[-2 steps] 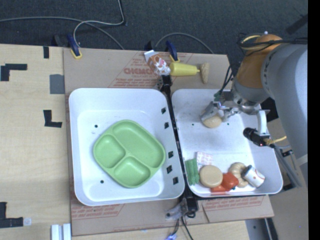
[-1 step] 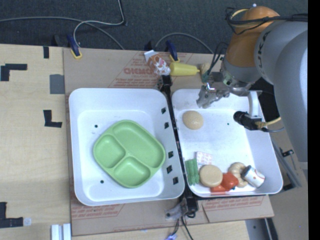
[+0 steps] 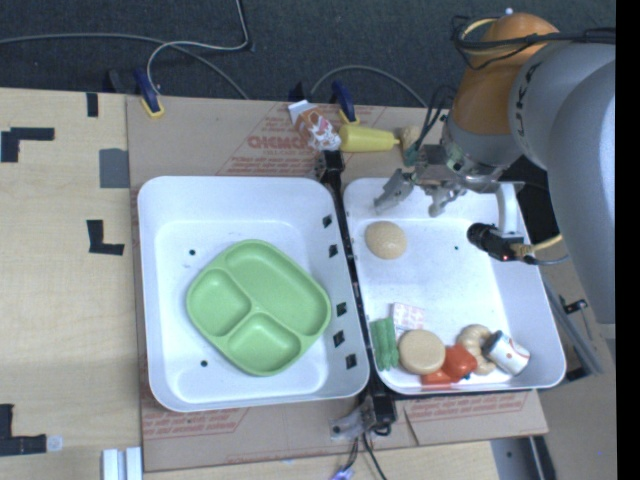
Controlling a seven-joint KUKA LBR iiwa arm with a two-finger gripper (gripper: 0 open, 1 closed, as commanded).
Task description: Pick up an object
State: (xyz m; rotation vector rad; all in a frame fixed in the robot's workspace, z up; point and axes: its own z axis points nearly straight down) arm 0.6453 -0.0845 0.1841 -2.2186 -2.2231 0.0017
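Above the far edge of the right bin (image 3: 520,298), the gripper (image 3: 418,196) is held with its two metal fingers (image 3: 390,194) spread apart and nothing between them, apparently poised for a descent. Just below it, a smooth, rounded tan bun (image 3: 385,239) lies alone on the bin floor, the likeliest target because it is well apart from the rest. At the near edge, a flat round biscuit (image 3: 421,351), a green strip (image 3: 383,343) and a red piece (image 3: 447,366) are crowded together. A glossy green divided plate (image 3: 258,306) is seen in the left bin (image 3: 165,208).
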